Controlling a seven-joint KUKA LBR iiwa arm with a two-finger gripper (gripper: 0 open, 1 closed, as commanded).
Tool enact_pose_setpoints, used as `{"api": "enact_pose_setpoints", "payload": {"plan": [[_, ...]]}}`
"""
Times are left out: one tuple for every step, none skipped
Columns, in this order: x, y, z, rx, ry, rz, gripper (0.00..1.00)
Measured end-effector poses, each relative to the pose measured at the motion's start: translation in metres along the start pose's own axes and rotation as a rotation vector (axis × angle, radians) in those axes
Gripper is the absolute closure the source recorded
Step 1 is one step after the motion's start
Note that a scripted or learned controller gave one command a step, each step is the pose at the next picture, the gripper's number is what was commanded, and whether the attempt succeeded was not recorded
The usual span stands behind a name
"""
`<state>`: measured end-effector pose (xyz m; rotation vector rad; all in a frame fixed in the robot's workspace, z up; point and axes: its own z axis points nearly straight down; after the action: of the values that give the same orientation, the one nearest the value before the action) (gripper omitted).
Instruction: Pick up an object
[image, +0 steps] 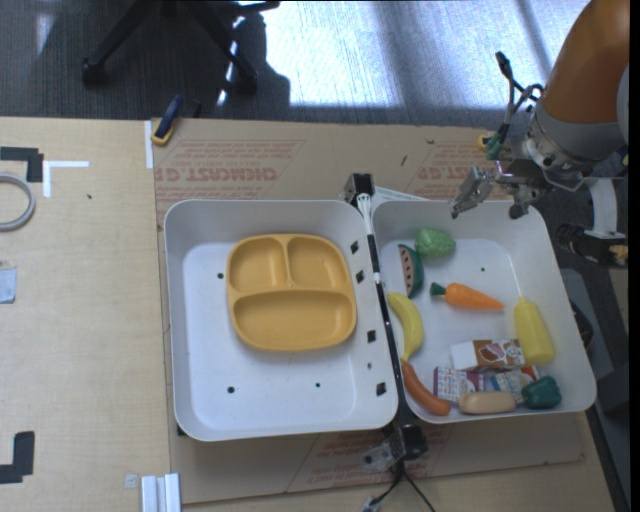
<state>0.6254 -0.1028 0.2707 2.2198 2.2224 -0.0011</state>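
In the camera view we see the claw (492, 192) spread apart and holding nothing at the right bin's (560, 262) twelve o'clock rim. The carrot (472, 296), mid-bin at six o'clock from it, looks light, stiff, slippery plastic; we would pinch across its thick middle.

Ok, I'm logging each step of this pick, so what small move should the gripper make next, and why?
Probably a short descent toward the green toy. The gripper hangs open over the far edge of the right bin with nothing between its fingers, and that toy lies nearest, apart from the watermelon slice and carrot.
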Motion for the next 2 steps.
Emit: {"api": "enact_pose_setpoints", "payload": {"plan": [[0.005,-0.042,0.14,0.0,0.001,-0.176,0.0],[0.002,-0.064,0.171,-0.021,-0.01,-0.191,0.0]]}}
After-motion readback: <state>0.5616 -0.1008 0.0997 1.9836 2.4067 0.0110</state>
